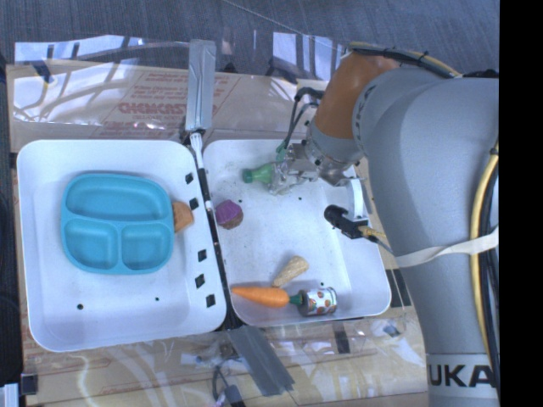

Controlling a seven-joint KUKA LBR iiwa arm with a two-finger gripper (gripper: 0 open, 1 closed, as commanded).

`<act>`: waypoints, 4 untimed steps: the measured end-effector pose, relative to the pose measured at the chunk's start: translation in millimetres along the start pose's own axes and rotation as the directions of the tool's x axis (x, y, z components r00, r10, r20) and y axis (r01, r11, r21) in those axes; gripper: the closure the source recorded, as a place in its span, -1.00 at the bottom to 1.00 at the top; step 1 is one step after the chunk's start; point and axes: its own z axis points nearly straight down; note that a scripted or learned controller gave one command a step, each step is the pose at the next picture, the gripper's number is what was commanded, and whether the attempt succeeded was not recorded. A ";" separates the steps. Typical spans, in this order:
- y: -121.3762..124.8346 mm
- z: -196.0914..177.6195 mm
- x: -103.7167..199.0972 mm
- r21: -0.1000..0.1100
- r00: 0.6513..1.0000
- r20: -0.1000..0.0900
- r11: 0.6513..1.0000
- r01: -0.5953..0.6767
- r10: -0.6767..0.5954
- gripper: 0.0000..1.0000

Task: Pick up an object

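Two shallow white plastic bins sit side by side on the bench. The left bin (51, 312) has a turquoise plastic divided tray (117, 224) with three compartments, and a small orange-brown rounded thing (182, 216) sits right against the tray's right edge, touching it as far as I can see.

Over in the right bin (373, 291) there's more going on. The grey arm with the orange band (407, 134) comes in from the right, and its two-finger gripper (282, 176) is down near the far edge of that bin. Just beside the gripper's tip, on the left, lies a small green object (256, 175), maybe a toy bottle or vegetable, hard to say. It looks like it's touching or nearly touching the fingertips, but whether it's actually pinched between them I honestly can't tell, too small and cluttered there.

Rest of that bin: a purple roundish object (228, 214) near the left wall, a pale tan oblong piece (290, 270) toward the near side, an orange toy carrot (262, 295) lying flat along the near wall, and a small patterned can on its side (318, 301) just to the carrot's right.
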 end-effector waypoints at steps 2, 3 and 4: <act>1.9 -1.5 66.0 -0.006 1.000 0.002 1.000 0.001 -0.001 -1.00; 1.4 -11.1 66.3 -0.002 1.000 0.002 1.000 0.006 -0.006 1.00; 2.2 -195.9 14.4 -0.029 1.000 0.006 1.000 -0.001 0.001 1.00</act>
